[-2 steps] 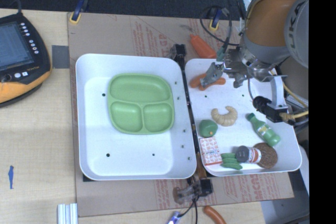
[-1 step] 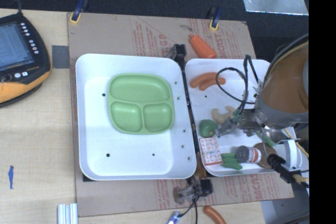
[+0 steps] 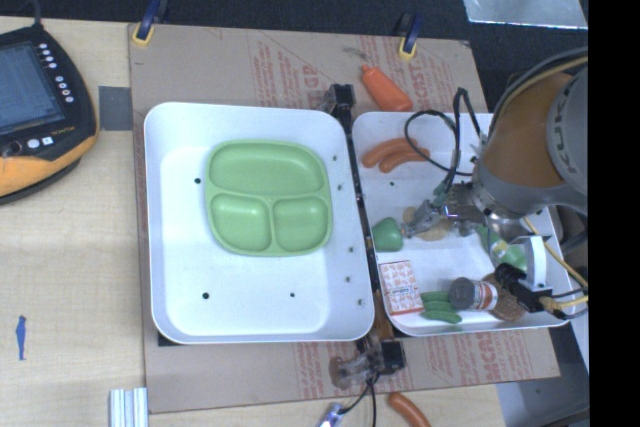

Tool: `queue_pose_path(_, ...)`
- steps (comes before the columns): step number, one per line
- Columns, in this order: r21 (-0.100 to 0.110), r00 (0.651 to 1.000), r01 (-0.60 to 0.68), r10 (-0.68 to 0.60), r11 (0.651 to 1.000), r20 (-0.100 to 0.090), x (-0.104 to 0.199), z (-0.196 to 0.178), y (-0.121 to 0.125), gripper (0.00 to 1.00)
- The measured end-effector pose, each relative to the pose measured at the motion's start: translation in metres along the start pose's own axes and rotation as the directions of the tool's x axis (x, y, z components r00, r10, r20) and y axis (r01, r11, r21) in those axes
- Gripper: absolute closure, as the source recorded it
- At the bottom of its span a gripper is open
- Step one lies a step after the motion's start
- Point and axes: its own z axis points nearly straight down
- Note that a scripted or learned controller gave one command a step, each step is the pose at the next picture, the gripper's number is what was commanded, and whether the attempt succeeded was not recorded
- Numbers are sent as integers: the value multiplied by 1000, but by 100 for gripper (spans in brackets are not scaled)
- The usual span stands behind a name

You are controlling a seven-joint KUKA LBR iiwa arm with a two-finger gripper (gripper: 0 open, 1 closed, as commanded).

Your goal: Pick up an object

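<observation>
**Gripper low in the cluttered right bin**

Nearest in the right bin (image 3: 400,127) lie a printed card (image 3: 397,285), a green pod (image 3: 437,306) and a small bottle (image 3: 475,295). Farther in, the metal gripper (image 3: 440,212) sits beside a round green ball (image 3: 387,235); its grasp cannot be told. Beyond lie glossy sausages (image 3: 394,153). The left bin (image 3: 180,245) carries a smooth green divided plate (image 3: 268,197).

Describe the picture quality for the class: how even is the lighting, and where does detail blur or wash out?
Camera view: light is even and soft, shadows faint; the left white plastic bin looks bright but keeps its edges; the green divided plastic plate is clear; the small items by the gripper in the right white bin smear together; the dark floor at top lacks detail.
</observation>
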Motion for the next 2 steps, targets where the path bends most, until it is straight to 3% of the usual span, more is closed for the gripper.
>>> queue_pose_path(1,-2,1000,-4,4,1000,-2,16,-8,72,0)
queue_pose_path(2,-1,1000,-2,2,1000,-2,0,-2,115,0)
